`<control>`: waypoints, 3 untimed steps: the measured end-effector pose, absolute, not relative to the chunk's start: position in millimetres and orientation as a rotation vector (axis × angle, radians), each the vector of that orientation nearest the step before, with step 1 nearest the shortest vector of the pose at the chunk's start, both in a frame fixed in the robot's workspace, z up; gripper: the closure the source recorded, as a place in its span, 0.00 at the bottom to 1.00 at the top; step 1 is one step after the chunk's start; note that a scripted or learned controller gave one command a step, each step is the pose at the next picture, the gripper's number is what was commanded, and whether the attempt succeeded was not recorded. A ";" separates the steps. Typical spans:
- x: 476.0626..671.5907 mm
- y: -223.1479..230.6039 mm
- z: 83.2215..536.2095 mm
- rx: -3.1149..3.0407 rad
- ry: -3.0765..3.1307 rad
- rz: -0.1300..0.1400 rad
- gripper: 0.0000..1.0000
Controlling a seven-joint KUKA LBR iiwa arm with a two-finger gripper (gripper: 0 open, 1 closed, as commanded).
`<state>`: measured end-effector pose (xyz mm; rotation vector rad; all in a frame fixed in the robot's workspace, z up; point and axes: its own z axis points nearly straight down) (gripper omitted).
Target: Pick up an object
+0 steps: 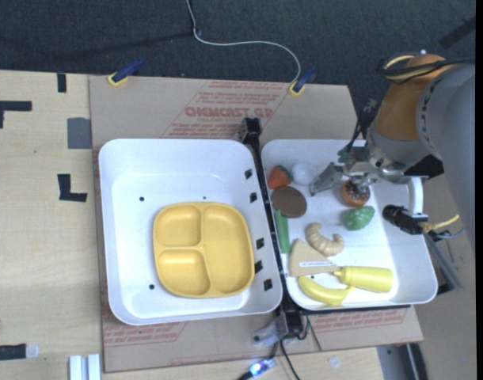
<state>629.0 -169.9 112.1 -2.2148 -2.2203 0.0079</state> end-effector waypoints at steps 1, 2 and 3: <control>630.2 -168.1 85.1 -2.218 -2.227 0.001 0.00; 633.1 -171.6 101.0 -2.229 -2.239 -0.002 1.00; 643.6 -175.9 154.7 -2.223 -2.225 -0.003 1.00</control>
